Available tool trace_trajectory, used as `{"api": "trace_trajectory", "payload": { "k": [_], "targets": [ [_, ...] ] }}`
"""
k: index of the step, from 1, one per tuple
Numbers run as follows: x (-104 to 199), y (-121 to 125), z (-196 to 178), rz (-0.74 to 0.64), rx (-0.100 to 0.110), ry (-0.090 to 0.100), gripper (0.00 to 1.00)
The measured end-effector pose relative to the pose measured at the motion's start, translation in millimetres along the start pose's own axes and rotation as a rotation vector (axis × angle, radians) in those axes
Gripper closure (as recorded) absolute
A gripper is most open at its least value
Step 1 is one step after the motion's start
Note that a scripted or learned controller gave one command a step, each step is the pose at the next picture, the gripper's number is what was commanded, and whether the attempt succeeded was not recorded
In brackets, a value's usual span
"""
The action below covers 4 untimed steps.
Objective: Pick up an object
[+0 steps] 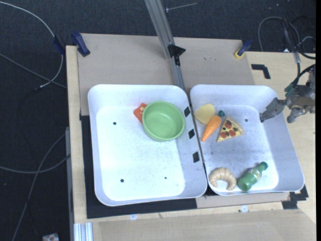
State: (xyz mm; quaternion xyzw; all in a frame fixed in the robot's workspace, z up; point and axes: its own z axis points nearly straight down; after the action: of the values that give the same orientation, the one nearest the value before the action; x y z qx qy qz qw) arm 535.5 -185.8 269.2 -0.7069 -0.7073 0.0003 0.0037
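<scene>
At right bin's (281,134) edge, tool (282,112) fingers spread, pizza slice (229,130) well left.

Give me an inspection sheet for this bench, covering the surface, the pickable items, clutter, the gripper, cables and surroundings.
Surface: tan bench bearing the left bin and right bin side by side.
Job's things: green bowl in the left bin with an orange-red item partly hidden behind it. Right bin: carrot, yellow piece, pizza slice, croissant, green bottle lying down.
Clutter: blue clamp and yellow-blue clamp at the bench's far corners.
Gripper: gripper over the right bin's right rim, open, holding nothing.
Cables: loose cables on the floor at left; more at upper right.
Surroundings: dark carpet; metal pole slanting in from above.
</scene>
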Motion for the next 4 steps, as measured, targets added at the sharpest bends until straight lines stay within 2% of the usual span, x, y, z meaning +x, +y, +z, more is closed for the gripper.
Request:
{"api": "trace_trajectory", "payload": {
  "k": [1, 3, 4],
  "targets": [
    [-7.4, 0.8, 46.8, 0.002, 0.009, 0.003, 0.0],
    [-18.0, -4.8, 153.7, 0.002, 0.01, 0.004, 0.0],
    [-17.7, -1.9, 137.3, 0.001, -0.001, 0.003, 1.0]
  ]
}}
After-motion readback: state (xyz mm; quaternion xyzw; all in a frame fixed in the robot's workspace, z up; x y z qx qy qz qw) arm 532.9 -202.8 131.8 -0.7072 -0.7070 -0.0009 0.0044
